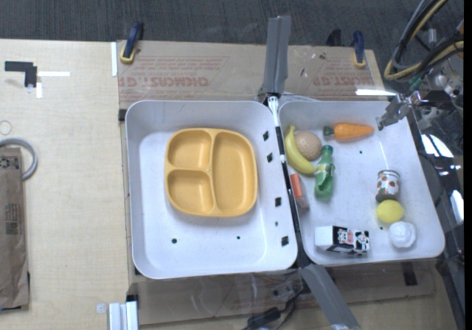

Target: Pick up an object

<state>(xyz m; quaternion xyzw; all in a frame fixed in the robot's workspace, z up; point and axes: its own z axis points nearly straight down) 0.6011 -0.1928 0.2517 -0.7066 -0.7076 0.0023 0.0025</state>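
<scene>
Here, on the pale wooden counter (66, 173), 2 shallow white plastic bins sit side by side. The left bin (147, 247) holds a yellow plastic plate with 3 compartments (212, 172), lying flat near its middle.

The right bin (424, 196) carries the loose things. Along its left wall lie a thin orange-red stick (296, 187), a yellow banana (296, 155) curved against a tan round object (308, 145), and a green plastic toy (324, 173) just below them. An orange carrot (352, 131) lies near the far wall, well apart from the rest. Toward the near wall rests a black-and-white milk carton (343, 239) on its side. Further right stand a small brown-and-white can (388, 184), a yellow ball (390, 211) just below it, and a white round object (402, 234) below that.

The claw (391, 116) hangs over the bin's far right corner, beside the carrot but not touching it. How far it is parted cannot be told, and nothing is seen in its grip. The arm is mostly lost among yellow and black cables (424, 26) at the right.
</scene>
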